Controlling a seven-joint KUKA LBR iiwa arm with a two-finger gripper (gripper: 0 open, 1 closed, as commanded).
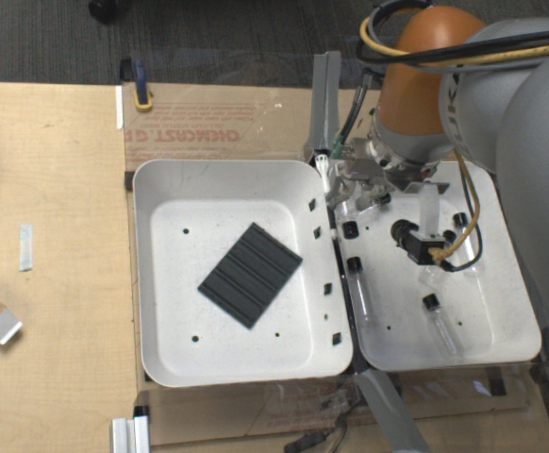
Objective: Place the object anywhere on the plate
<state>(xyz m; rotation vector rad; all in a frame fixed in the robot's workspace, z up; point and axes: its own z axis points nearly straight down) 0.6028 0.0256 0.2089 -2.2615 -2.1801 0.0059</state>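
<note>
Black and ribbed, the plate (250, 275) lies bare at a slant in the middle of the left bin (152, 281), so the placing is not yet done and the step in hand looks like the pick-up in the right bin (501, 328). There the two clear fingers (357, 286) stand wide apart with nothing visible between them, pointing down toward the bin floor. Which item there is the object cannot be told, so the next move likely calls for closing on it, then carrying it left over the divide.
</note>
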